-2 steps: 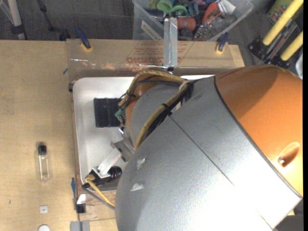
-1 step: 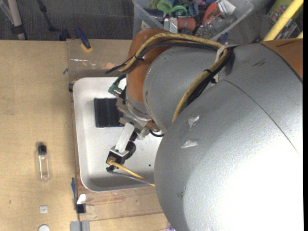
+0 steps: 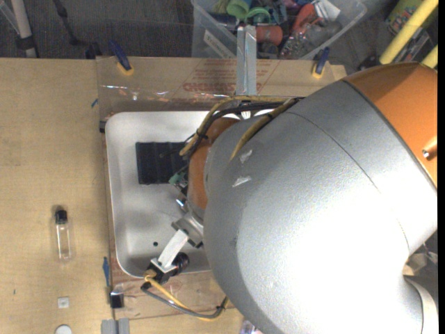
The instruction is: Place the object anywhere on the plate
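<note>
A black rectangular object [image 3: 154,163] lies flat in the left part of the white bin [image 3: 128,207]. My grey arm covers most of the view, including the rest of this bin and the neighbouring one. My gripper [image 3: 182,202] reaches down just right of the black object, mostly hidden under the wrist. A brownish-orange curved surface [image 3: 197,176] shows beside the wrist; I cannot tell whether it is a plate or part of the arm. Nothing is visibly held.
A small clear vial [image 3: 62,234] lies on the wooden bench left of the bin. A clear tub of colourful items [image 3: 278,12] stands at the back. A metal post [image 3: 245,61] and blue clamps [image 3: 123,62] sit along the bin's far edge.
</note>
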You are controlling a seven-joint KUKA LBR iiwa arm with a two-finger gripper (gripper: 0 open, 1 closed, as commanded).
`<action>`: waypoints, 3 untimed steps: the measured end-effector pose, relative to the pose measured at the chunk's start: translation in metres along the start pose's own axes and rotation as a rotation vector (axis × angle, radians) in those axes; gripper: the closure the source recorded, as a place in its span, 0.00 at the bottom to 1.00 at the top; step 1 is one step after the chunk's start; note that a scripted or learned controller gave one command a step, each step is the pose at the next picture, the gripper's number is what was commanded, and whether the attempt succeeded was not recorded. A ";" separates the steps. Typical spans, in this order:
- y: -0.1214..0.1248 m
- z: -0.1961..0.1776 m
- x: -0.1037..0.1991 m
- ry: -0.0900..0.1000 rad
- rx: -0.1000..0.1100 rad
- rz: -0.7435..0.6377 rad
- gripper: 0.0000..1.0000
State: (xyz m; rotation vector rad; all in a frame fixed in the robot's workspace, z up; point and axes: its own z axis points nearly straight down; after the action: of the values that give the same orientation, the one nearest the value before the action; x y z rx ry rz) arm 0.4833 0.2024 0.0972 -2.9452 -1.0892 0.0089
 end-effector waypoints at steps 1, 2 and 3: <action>-0.020 -0.090 0.011 0.001 -0.003 -0.397 1.00; 0.056 0.008 0.013 0.011 -0.005 -0.196 1.00; 0.042 -0.040 0.049 0.002 -0.004 -0.669 1.00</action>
State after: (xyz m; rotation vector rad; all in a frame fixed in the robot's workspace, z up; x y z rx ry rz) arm 0.5484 0.2021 0.1363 -2.4254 -1.9970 0.0027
